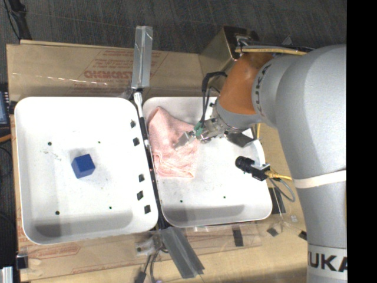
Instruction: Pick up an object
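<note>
Bench: flat cardboard sheet [76, 69] with faint red printing lies under two shallow white bins set side by side; dark grey carpet [177, 10] shows beyond the far edge. A grey metal bar [141, 58] runs from the back of the bench down to the junction between the bins, and a second grey bar [182, 255] angles out at the front of that junction. Small black clips line the shared rims.

Left bin [35, 158]: white, holds one blue cube [83, 165], resting left of centre, well apart from the walls.

Right bin [235, 208]: white, holds a crumpled pink cloth [171, 146], lying against the left wall and spreading toward the middle. A black cable fitting [250, 167] with a yellow lead overhangs the right rim.

Arm: large grey body [312, 117] enters from the right, orange band [238, 90] above the wrist, bent down over the right bin's back half.

Gripper [191, 135]: low over the right-hand edge of the pink cloth, tips at or touching the fabric. Finger state cannot be told from this angle; no cloth is plainly seen between them.
</note>
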{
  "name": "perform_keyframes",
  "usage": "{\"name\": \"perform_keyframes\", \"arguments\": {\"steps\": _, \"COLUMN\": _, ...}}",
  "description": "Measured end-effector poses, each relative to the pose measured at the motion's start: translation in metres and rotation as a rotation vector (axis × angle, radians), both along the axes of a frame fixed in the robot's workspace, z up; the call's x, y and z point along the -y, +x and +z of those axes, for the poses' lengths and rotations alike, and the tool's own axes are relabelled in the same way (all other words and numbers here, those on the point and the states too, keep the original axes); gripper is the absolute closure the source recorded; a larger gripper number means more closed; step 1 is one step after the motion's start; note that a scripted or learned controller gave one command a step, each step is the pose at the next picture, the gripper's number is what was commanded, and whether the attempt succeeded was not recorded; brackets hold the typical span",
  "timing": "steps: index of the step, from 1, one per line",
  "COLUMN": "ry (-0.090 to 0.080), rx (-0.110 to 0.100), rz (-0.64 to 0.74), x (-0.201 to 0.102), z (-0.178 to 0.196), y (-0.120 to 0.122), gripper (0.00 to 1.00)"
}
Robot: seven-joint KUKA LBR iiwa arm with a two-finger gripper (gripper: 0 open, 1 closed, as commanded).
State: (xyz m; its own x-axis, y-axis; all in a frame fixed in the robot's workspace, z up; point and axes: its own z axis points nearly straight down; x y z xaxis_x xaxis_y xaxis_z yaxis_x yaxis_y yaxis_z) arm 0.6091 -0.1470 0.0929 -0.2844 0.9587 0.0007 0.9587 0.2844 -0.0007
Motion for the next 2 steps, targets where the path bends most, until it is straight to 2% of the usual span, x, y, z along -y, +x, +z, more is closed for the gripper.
{"name": "perform_keyframes", "arguments": {"steps": 1, "ry": -0.001, "rx": 0.001, "rz": 0.034, "x": -0.016, "z": 0.0, "y": 0.035, "gripper": 0.0}}
{"name": "perform_keyframes", "arguments": {"steps": 2, "ry": -0.001, "rx": 0.001, "rz": -0.038, "x": -0.07, "z": 0.1, "y": 0.045, "gripper": 0.0}}
